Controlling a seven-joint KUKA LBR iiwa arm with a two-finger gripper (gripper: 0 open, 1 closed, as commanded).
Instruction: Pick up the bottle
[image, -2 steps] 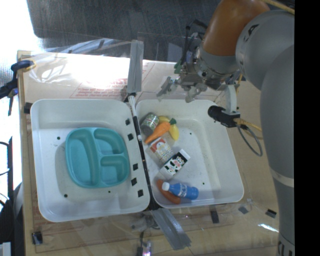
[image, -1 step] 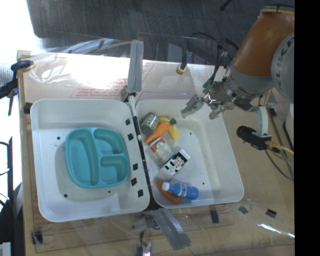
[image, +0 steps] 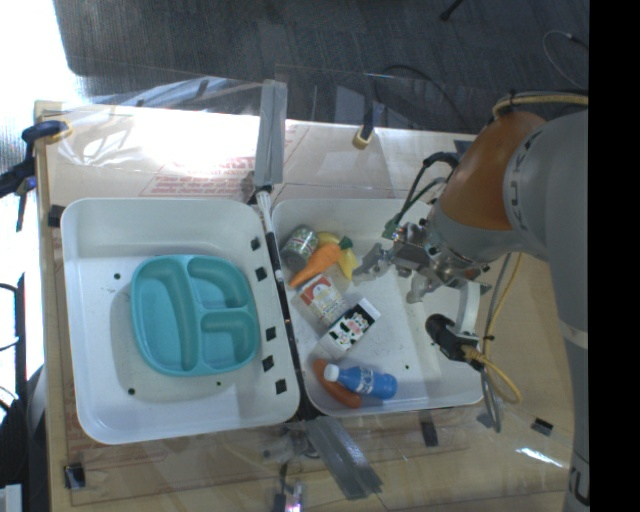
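The bottle is blue with a white cap. It lies on its side near the front wall of the right bin, resting against an orange item. My gripper hangs over the middle right of that bin, well behind and slightly right of the bottle. Its fingers are spread open with nothing between them.
The right bin also holds a cow-patterned carton, a small red and white pack, a carrot, a yellow item and a tin can. A teal divided tray lies in the left bin.
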